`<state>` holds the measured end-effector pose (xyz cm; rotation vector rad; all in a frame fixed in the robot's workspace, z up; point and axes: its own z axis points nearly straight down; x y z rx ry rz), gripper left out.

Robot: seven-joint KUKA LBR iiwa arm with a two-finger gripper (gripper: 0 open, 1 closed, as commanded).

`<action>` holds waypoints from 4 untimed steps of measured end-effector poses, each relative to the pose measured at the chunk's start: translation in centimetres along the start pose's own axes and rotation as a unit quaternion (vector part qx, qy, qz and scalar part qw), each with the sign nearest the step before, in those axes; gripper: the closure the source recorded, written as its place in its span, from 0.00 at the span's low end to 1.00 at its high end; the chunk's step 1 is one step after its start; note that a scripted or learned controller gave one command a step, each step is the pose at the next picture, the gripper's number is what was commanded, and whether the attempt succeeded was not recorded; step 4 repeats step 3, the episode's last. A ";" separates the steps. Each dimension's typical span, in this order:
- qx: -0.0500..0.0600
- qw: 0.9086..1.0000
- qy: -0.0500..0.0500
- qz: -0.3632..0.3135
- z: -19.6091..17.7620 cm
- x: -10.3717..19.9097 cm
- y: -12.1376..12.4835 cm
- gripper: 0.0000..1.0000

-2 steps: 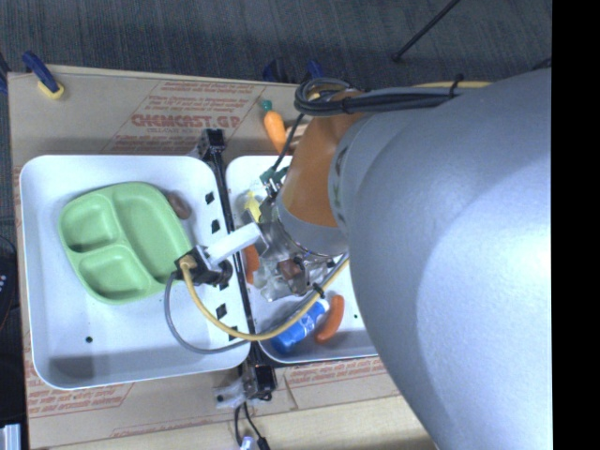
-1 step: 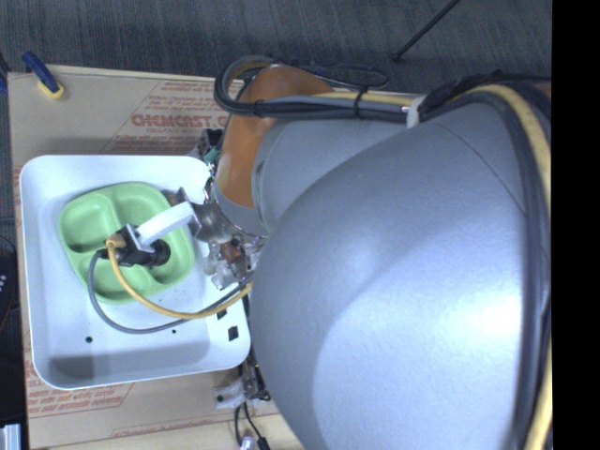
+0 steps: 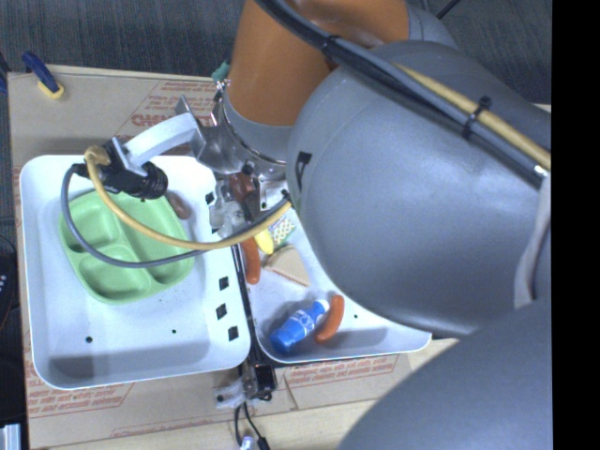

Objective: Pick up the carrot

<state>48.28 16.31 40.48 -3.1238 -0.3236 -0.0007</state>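
arm [image 3: 422, 204]: big smooth grey housings, glossy. orange band [image 3: 291, 45] above the wrist, rounded. black cable plus a yellowish hose [image 3: 487, 111] run along the grey link, held by a black tie. bare-metal wrist flange [image 3: 234, 148] below the band. yellow and grey cables [image 3: 122, 232] loop out to a black connector [image 3: 131, 181].

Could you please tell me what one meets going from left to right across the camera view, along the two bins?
Left bin's wall → green divided tray → slim orange carrot by the divider → blue can → orange sausage-shaped piece → grey arm.
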 end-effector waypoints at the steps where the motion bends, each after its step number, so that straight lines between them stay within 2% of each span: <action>1: 0.001 0.997 -0.003 -0.083 4.1 -3.3 12.2 1.00; 2: 0.000 0.999 -0.003 -0.032 9.2 -0.3 5.1 1.00; 3: 0.002 0.999 -0.005 -0.050 21.5 3.1 12.4 1.00; 4: 0.002 0.999 -0.005 -0.050 21.5 3.1 12.4 1.00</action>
